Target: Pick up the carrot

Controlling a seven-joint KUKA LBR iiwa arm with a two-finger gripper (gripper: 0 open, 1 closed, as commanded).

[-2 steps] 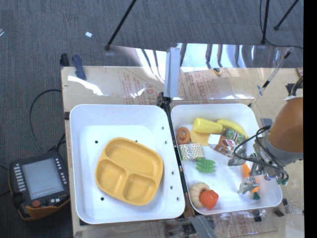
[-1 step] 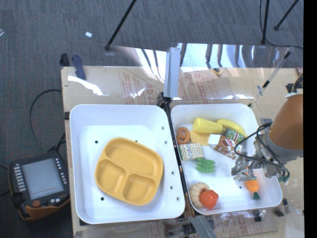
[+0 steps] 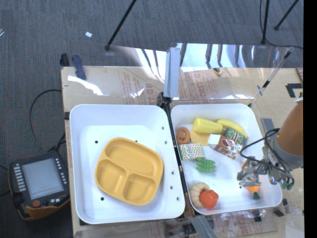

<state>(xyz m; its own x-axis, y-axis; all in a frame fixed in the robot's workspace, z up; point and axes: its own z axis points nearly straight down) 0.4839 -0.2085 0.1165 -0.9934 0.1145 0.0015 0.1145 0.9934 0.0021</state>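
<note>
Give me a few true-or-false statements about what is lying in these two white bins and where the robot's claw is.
1. The yellow tray lies in the left bin. True.
2. The gripper hangs over the left bin. False: it is over the right bin, near its right wall.
3. The carrot lies right beneath the gripper. True.
4. The tomato sits in the yellow tray. False: it lies in the right bin's near part.

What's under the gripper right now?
Directly beneath the gripper an orange piece with a green tip, likely the carrot, lies on the floor of the right bin. The gripper covers its upper part, so contact and grip cannot be judged.
</note>
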